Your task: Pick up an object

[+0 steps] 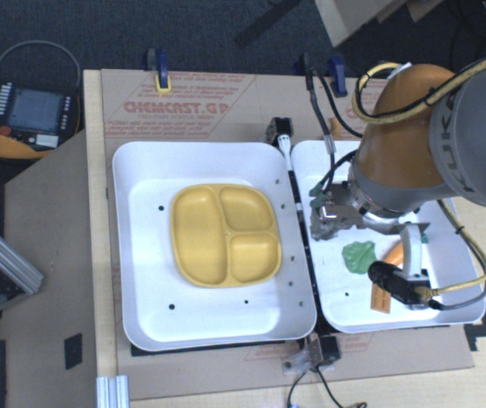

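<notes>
My gripper point(326, 218) hangs low over the left part of the right bin point(345, 306), under the grey and orange arm. A small green object point(359, 256) lies on the bin floor just below and right of the gripper, apart from it. An orange piece point(392, 252) lies beside the green object on its right. A second orange piece point(381, 301) rests nearer the bin's front. The arm hides much of the right bin's back and right side.
The left bin point(141, 253) holds a yellow divided plate point(225, 233) in its middle. A ridge between the two bins runs just left of the gripper. The bench is brown board with blue clamps at its back edge.
</notes>
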Controlling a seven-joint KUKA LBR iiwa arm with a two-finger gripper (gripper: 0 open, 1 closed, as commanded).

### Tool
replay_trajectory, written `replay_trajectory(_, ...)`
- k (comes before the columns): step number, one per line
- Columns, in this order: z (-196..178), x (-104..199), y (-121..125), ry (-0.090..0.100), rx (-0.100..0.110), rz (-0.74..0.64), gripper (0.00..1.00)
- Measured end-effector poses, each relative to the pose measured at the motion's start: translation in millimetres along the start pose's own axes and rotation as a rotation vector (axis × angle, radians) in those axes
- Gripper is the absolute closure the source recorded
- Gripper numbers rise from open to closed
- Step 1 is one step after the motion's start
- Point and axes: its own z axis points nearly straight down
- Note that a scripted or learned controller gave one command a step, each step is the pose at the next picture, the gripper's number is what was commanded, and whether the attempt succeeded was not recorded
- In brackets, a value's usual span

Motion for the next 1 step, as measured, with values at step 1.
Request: replay_trajectory(1,1.6,51.2,-13.5,0.000,-0.001,0.000,1.00)
